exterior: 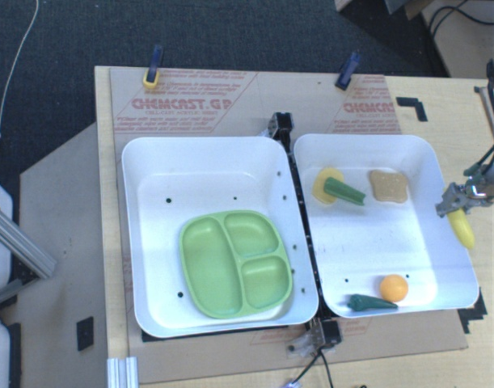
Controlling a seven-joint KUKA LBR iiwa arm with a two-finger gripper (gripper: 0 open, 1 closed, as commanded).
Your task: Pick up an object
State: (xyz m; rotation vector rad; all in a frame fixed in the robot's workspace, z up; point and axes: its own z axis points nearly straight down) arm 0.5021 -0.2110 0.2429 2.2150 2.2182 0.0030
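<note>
Two white bins sit side by side on the table (230, 103). The right bin (416, 148) is the one to look at for the task.

Inside the right bin, near its back wall, lies a yellow round piece (324, 184) with a green stick (346, 191) lying across it. Just right of those, still near the back wall, is a tan square piece (389, 186). Near the front wall of the right bin sits an orange ball (394, 288). A dark green piece (369, 302) lies just beside the ball, on its left and a bit closer to the front wall.

The end effector (463, 200) is at the right wall of the right bin. A long yellow thing (462, 229) hangs just under it, over the bin's right rim. The end effector looks closed on the top of this yellow thing, but it is small and hard to see.

The left bin (141, 168), touching the right bin, holds a green plate (233, 261) with three parts. The plate lies flat toward the front of that bin.
</note>
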